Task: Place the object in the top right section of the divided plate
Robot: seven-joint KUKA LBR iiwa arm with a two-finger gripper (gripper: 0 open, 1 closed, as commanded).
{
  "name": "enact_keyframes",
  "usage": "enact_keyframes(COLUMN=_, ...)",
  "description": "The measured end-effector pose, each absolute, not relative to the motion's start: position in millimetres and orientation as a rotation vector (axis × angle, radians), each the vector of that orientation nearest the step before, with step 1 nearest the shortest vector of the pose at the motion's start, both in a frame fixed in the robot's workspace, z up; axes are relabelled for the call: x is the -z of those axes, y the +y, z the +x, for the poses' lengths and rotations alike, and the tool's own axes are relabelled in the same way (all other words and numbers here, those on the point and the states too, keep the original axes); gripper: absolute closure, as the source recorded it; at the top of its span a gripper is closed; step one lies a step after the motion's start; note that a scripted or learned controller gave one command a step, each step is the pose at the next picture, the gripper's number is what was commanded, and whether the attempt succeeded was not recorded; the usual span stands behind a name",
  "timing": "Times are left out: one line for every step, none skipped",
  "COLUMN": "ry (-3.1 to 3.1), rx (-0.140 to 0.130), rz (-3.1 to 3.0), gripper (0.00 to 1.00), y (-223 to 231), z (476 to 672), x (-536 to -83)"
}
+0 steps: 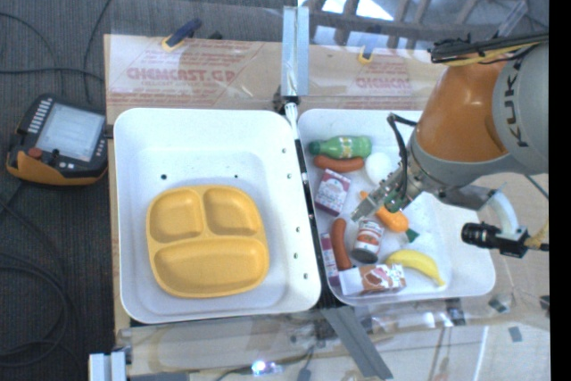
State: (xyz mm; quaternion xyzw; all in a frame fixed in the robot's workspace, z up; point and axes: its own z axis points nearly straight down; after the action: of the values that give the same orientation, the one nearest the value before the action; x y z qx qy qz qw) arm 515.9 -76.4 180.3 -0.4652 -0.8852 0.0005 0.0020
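Jaws point(382, 202): state I cannot tell | carrot point(393, 219) beside them, right bin point(473, 281) | divided plate point(207, 239) in left bin | risk: I expect crowding neighbours to spoil the grasp.

- The divided plate point(207, 240) lies in the left bin point(134, 156), toward the lower middle of the frame.
- The right bin point(477, 281) holds the clutter: a bottle point(341, 146) at its upper edge, a sausage point(339, 163) just below it.
- A banana point(417, 265) lies at its lower right, a carton point(380, 278) just left of that.
- A handheld pendant point(58, 141) sits at the far left (off the bench).
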Motion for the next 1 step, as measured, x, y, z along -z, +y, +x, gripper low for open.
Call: enact_keyframes(ry=-2.539, rx=-0.01, rz=-1.844, gripper=1.0, y=-61.8, z=578.8, x=-179.4)
